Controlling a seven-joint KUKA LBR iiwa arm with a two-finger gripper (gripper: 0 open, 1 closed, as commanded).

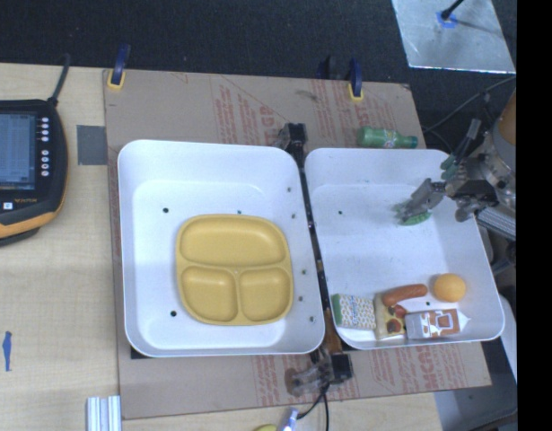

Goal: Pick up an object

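Green object (414, 214) under the fingers (423, 197), partly hidden, grip unclear.

My bins (213, 164) read as smooth glossy white plastic; yellow tray (232, 268) satin plastic; underlay (258, 106) matt brown cardboard.

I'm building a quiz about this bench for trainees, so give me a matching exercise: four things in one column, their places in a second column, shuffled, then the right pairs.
Things:
1. yellow divided tray
2. orange ball
3. green bottle
4. gripper

Places:
A. on the cardboard beyond the right bin
B. in the left bin
C. over the right bin's far part
D. near the right bin's front right corner

Pairs: 1-B, 2-D, 3-A, 4-C
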